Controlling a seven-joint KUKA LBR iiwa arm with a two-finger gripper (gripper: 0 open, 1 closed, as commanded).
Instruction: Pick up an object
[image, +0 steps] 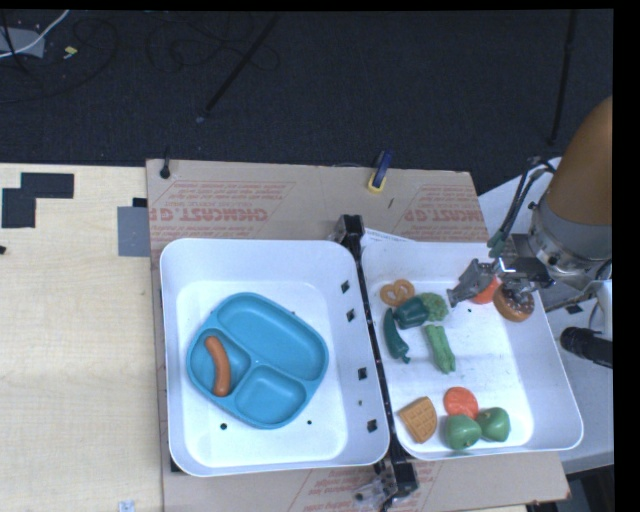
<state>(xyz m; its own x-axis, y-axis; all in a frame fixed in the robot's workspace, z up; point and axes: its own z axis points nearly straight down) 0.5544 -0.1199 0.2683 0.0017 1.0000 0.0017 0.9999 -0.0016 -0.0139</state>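
Your gripper hung over the right bin, upper right corner; whether it was parted, closed or clamped, you could not tell. Right bin: pretzel, green peppers, pickle, cracker, tomato, two apples. Left bin: blue plate, sausage

A round brown toy doughnut sits between the fingers of the grey two-finger gripper, raised above the upper right corner of the right-hand shallow white bin. An orange piece shows just beside it, touching the fingers on the left.
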